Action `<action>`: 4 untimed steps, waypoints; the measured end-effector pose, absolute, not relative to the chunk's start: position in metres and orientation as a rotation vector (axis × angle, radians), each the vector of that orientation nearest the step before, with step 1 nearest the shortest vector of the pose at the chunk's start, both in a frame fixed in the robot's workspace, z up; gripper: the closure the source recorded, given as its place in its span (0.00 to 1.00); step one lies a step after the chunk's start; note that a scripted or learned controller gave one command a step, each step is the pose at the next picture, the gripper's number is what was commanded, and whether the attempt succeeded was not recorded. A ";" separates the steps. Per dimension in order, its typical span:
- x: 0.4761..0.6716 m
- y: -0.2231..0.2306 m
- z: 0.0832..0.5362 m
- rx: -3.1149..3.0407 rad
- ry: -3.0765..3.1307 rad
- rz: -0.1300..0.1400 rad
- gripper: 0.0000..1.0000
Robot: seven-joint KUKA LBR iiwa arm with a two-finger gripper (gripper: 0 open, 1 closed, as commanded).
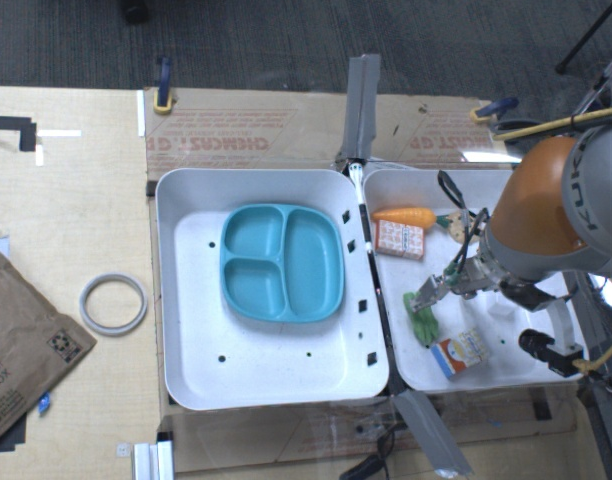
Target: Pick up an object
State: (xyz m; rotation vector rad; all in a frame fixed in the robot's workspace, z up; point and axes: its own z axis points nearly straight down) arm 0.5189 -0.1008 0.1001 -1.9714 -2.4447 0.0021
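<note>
Over the right bin we find the gripper low above a green item, which lies on the bin floor just below and beside the fingertips; we cannot tell how far the gripper is open. Near it we note a carrot, a red-and-white box and a small carton. A teal divided plate sits in the left bin.

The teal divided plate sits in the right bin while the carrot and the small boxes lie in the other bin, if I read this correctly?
Not quite: the plate sits in the left bin, as the camera view shows. The carrot and the small boxes do lie in the other bin, the right one.
</note>
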 end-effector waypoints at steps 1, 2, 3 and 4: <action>0.519 -0.101 0.100 -1.971 -2.445 0.002 0.00; 0.485 -0.098 0.090 -2.132 -2.303 0.004 0.00; 0.485 -0.099 0.099 -2.136 -2.298 0.005 1.00; 0.587 -0.056 0.192 -2.210 -2.234 0.004 1.00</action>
